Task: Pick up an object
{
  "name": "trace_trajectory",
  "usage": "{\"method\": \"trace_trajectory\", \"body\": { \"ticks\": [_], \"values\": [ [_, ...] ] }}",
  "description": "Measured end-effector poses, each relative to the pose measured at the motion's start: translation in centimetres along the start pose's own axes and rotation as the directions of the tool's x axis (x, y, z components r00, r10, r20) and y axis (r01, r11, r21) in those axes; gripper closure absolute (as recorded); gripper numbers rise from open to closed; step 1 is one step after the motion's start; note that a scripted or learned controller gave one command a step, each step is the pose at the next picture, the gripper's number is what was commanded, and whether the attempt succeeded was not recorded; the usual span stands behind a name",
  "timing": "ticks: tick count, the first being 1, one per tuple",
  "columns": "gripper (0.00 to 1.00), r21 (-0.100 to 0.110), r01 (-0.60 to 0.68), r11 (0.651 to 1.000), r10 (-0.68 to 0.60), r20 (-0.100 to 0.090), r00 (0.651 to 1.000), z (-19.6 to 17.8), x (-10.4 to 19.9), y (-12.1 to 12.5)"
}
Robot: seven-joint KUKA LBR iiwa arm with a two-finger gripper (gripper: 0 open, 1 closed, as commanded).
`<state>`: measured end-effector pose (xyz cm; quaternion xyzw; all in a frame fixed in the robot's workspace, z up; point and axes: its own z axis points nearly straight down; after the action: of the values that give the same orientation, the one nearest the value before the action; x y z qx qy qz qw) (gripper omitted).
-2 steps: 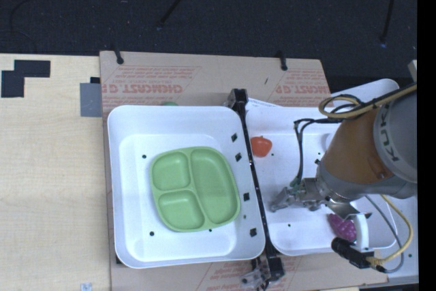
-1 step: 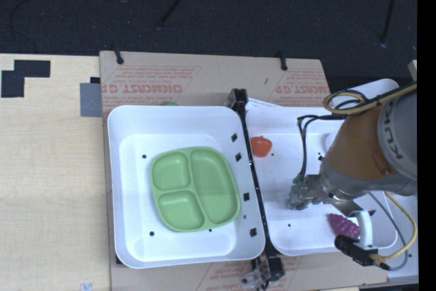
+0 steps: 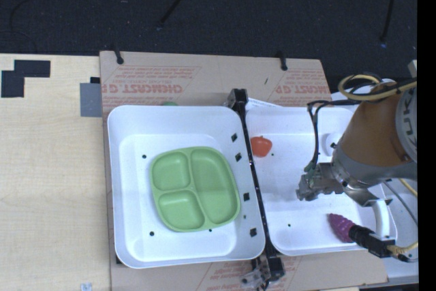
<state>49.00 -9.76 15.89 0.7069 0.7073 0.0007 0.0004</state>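
Camera view: the grey arm with orange band [image 3: 373,136] reaches in from the right, its wrist bent down over the right shallow white bin [image 3: 289,242]. The two-finger gripper [image 3: 310,187] hangs above the bin floor; whether it is parted or closed cannot be told. A small orange-red object [image 3: 261,145] lies near the divider, a purple object [image 3: 340,225] at the near right. A green compartmented plastic plate [image 3: 195,188] fills the left white bin [image 3: 129,215].

You see two white bins [image 3: 129,146], the left one carrying a pale green divided plate [image 3: 195,188]. In the right bin you find a small orange-red object [image 3: 261,145] and a magenta object [image 3: 339,224] with a black end. The arm [image 3: 371,136] shows you an orange band over grey. The worktop [image 3: 48,174] is light wood with black and grey patches, and the brown cardboard [image 3: 204,82] bears red print.
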Motion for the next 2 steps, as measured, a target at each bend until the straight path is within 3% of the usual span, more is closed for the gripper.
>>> {"method": "trace_trajectory", "body": {
  "ticks": [2],
  "values": [
    [1.00,0.000,0.000,1.000,0.000,0.000,1.000,-11.2,0.5,0.6]
  ]
}}
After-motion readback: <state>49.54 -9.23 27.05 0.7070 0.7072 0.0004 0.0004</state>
